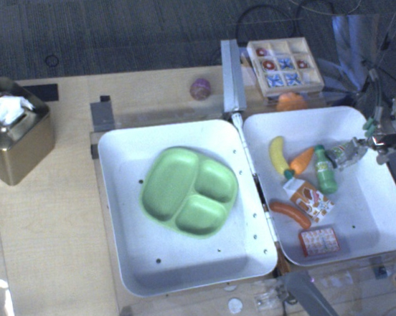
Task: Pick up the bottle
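Lying in the right bin, the green bottle sits in the upper middle of that bin's floor, its dark cap toward the top of the frame. Just to its right, toward the right edge of the frame, is the end effector, reaching in over the bin's right rim. Its tip is close beside the bottle's upper end, but whether it touches the bottle cannot be told. The bottle is not seen between its fingers, and how far the end effector is open cannot be told either; the metal parts blur together at this size.

Around the bottle: an orange carrot lies just to its left, nearly touching, and a yellow banana lies further left, near the bin's left wall. Below the bottle is a small printed box, then a red-brown sausage at the lower left, and a red patterned packet near the bin's bottom edge.

The left bin holds a green divided plate. On the surface at the upper left of the frame stands a brass-coloured box with white tissue in it. A tic-tac-toe board lies above the right bin, and a small purple ball rests above the left one.
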